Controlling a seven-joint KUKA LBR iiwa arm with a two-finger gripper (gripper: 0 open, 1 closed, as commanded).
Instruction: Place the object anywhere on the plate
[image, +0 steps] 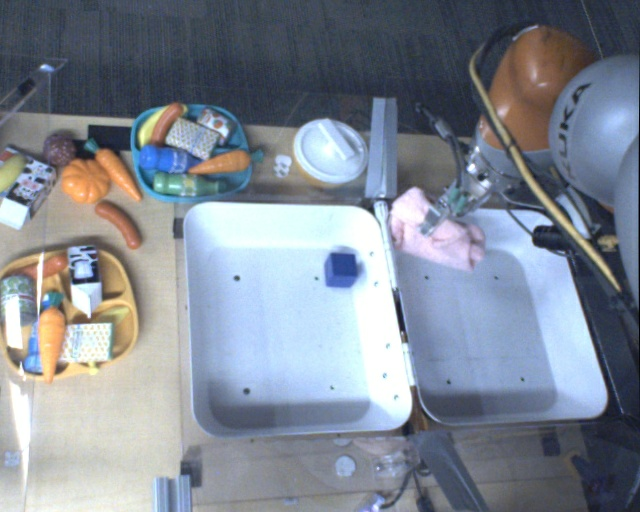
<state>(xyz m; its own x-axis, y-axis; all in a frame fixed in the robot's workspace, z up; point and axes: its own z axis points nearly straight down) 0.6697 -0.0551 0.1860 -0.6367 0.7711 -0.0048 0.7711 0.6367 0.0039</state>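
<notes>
gripper on pink cloth, far-left corner of right bin

arm (590, 110) reaches in from the right, orange band above the wrist. gripper (438, 222) sits down on a crumpled pink cloth (440, 238) in the right bin (500, 390), at that bin's far-left corner, just beside the wall shared with the left bin. jaws press into the cloth's top folds; cannot tell whether they are open, closed, or actually pinching fabric. cloth rests on the bin floor and leans against the far wall.

left bin (290, 400): one small blue cube (342, 268), toward the far-right part of the floor, apart from the walls.

surface (90, 440) beyond the bins' far edge: white round lid or bowl (331, 150), near the gap between the bins. far-left: blue basket (190, 150) of toy food. loose toy carrot (118, 172), small pumpkin (82, 182) and sausage (118, 224) beside it. left edge: yellow tray (66, 312) with more toy food and small cartons.
</notes>
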